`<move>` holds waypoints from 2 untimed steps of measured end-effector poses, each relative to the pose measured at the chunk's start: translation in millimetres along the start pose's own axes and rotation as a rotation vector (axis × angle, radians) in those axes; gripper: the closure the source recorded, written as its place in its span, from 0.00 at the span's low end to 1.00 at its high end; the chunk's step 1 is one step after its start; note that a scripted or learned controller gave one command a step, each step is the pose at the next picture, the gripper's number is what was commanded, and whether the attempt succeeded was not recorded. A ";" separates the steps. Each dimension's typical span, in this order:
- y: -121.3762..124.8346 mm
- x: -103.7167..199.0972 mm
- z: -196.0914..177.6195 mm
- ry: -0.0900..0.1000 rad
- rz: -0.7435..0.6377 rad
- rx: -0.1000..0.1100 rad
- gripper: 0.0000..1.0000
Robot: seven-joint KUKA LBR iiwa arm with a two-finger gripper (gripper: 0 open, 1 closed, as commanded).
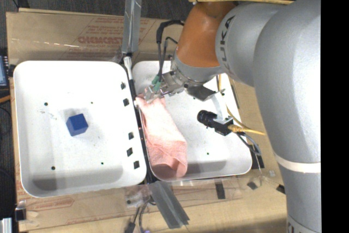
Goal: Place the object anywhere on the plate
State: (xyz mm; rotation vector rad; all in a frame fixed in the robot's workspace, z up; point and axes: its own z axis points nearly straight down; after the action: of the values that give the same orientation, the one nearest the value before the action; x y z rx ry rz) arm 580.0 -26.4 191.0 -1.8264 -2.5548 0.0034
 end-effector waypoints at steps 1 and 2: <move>0.5 -0.1 -40.8 0.000 -0.006 -0.001 1.00; 0.6 54.1 -49.7 0.001 -0.413 0.002 1.00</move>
State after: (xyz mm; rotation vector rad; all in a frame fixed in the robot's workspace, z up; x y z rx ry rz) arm 563.2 25.1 240.7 -1.2630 -2.8727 0.0041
